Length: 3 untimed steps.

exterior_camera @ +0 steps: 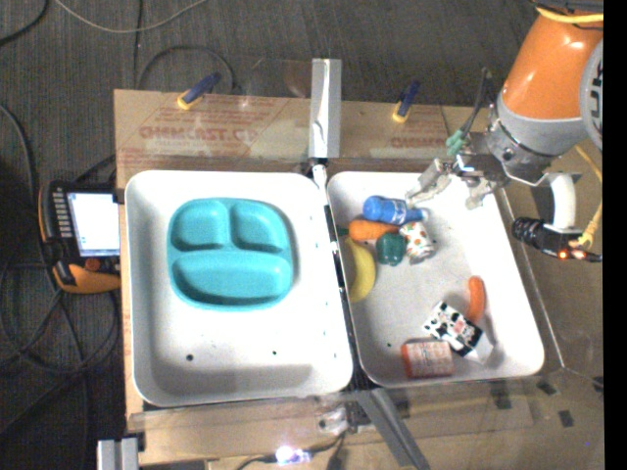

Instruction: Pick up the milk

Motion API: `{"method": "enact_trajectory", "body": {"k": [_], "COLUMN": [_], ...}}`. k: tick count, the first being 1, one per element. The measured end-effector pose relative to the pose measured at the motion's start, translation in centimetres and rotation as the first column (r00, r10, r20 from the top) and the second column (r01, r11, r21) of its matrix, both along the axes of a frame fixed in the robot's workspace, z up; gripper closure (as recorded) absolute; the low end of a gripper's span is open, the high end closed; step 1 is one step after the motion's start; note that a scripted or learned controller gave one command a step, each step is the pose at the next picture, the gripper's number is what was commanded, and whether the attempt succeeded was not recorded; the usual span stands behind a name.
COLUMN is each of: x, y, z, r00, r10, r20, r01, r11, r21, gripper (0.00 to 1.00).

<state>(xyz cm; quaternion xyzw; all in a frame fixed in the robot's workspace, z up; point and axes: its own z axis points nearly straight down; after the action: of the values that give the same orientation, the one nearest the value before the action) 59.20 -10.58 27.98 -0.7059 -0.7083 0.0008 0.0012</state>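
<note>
The milk (456, 328) is a small black-and-white cow-patterned carton lying in the near part of the right bin (509, 262), close to the front right corner. My gripper (455, 188) hangs over the back of that bin, well beyond the milk and a little to its left. Its two fingers (431, 183) are spread apart, open, with nothing between them.
Beside the milk lie a reddish can (427, 358) and an orange sausage (476, 297). Near the gripper sit a blue bottle (387, 210), a carrot (367, 230), a green item (391, 250), a spotted cup (418, 241) and a banana (362, 270). The left bin holds a teal divided plate (233, 250).
</note>
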Motion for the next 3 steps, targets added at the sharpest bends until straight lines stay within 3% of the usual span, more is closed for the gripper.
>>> {"method": "enact_trajectory", "body": {"k": [1, 2, 3], "x": [-3.7, -7.5, -3.5], "y": [-4.4, -6.5, -7.1], "z": [-14.3, -13.6, -19.1], "r00": [0.975, 0.942, 0.966], "r10": [0.223, 0.335, 0.258], "r20": [0.000, 0.002, 0.010], "r01": [-0.223, -0.335, -0.258], "r11": [0.975, 0.942, 0.966], "r21": [0.001, 0.001, -0.004], "gripper": [0.00, 0.00, 0.00]}}
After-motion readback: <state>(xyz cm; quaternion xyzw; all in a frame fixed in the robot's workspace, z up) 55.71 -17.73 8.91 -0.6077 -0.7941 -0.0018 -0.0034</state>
